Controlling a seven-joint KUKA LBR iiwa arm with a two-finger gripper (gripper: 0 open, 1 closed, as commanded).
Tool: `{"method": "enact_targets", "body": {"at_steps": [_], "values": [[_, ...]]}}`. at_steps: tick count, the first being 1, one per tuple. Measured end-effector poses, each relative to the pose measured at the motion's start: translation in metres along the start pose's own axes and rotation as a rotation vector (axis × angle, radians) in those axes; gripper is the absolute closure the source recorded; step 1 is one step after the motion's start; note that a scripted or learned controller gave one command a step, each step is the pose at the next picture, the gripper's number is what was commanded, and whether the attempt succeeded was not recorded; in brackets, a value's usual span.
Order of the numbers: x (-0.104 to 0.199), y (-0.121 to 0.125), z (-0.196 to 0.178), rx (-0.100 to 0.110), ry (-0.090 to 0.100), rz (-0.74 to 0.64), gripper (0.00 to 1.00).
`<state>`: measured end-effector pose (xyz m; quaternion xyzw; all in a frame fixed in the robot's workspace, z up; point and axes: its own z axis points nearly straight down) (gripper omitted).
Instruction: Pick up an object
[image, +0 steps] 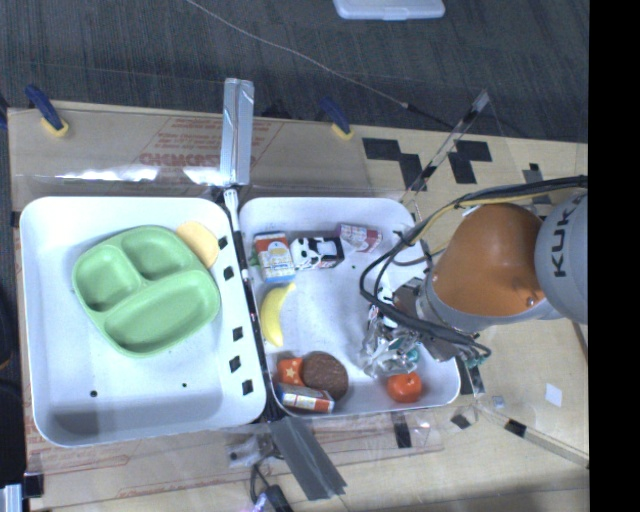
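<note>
My gripper hangs low in the right bin, just above-left of the red tomato by the bin's front-right corner; can't tell how far it's open, & I see nothing held in it. To do this well I'd centre over the tomato w/ room each side, drop straight, close slow — it's round, so it'll likely roll off toward the wall if I come in skewed. Banana, brown cookie sit well left, no clash.
</note>
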<state>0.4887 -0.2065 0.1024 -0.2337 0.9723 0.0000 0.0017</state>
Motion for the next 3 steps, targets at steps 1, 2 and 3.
{"method": "enact_targets", "body": {"at_steps": [1,2,3], "values": [[-0.069,0.046,-0.044,-0.001,0.000,0.088,1.00],[-0.099,0.077,0.012,-0.002,0.006,0.335,1.00],[-0.150,0.067,-0.147,0.006,-0.010,0.441,1.00]]}}
